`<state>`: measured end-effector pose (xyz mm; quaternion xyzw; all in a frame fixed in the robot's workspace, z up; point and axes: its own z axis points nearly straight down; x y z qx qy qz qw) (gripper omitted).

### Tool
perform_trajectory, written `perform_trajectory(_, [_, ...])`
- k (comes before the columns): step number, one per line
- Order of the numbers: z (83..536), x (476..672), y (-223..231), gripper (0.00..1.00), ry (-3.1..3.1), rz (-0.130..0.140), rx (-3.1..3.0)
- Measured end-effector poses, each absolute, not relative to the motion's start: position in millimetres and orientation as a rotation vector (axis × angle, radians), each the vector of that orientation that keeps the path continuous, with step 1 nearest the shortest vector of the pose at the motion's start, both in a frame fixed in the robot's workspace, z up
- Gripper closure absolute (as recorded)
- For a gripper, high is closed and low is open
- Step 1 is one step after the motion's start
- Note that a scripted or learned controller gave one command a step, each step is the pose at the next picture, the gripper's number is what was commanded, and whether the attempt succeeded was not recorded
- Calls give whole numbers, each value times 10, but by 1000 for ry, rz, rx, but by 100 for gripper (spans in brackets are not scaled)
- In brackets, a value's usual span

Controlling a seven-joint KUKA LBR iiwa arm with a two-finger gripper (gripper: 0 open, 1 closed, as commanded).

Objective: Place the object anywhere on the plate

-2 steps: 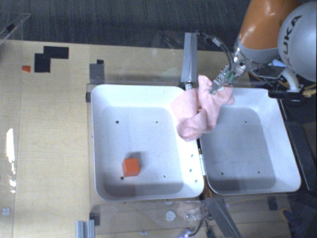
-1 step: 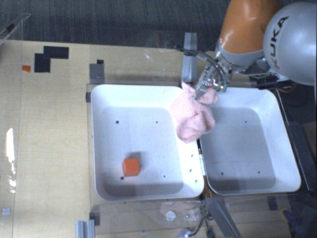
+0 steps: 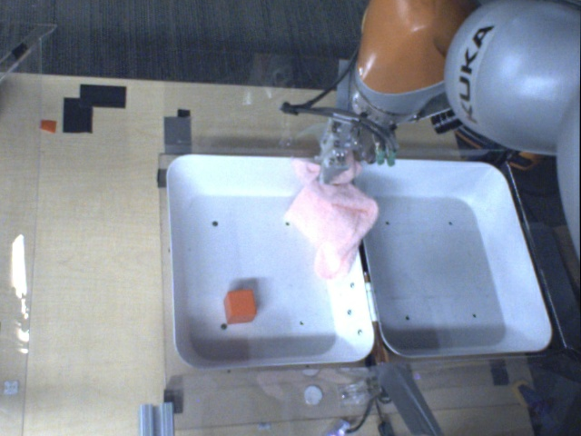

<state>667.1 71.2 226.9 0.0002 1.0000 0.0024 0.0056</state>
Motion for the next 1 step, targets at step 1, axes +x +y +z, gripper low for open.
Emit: perform_trajectory(1, [2250, 6700, 1243, 100, 3133, 7, -2])
